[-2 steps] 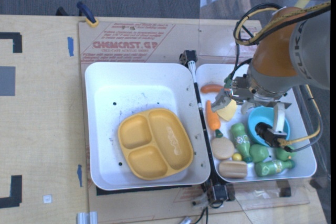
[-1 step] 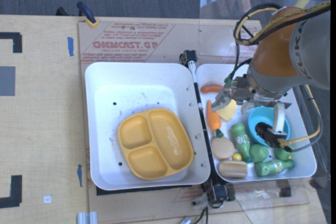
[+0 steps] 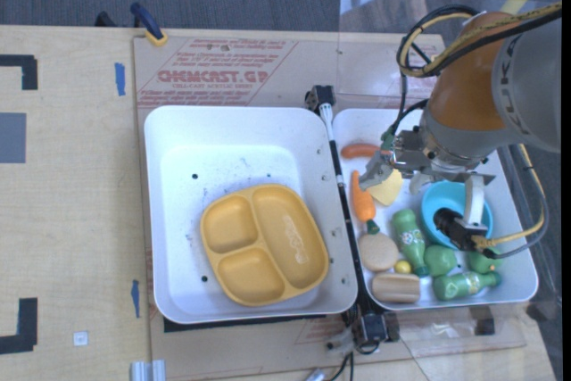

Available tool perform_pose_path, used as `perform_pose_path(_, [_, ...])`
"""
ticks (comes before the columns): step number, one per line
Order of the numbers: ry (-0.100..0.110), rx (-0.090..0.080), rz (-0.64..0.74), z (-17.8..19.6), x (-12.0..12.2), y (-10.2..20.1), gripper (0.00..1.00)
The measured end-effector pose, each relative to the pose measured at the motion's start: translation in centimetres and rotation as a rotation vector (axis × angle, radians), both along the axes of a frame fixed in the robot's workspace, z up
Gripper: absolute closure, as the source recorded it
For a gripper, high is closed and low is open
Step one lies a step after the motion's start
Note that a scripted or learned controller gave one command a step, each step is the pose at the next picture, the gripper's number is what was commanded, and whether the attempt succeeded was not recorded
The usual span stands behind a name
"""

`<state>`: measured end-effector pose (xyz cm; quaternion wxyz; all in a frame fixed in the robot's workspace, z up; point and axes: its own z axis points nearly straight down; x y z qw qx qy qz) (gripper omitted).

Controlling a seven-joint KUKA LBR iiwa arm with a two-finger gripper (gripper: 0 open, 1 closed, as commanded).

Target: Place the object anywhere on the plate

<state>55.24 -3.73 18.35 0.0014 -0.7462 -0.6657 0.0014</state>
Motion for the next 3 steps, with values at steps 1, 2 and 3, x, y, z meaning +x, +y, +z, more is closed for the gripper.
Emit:
perform_pose_path(1, [0.000,0.000,0.000,0.00,0.00,0.00,0.00])
perform_pose_path(2, [0.000,0.000,0.000,0.00,0.00,0.00,0.00])
perform_pose_path(3, [0.000,0.000,0.000,0.00,0.00,0.00,0.00])
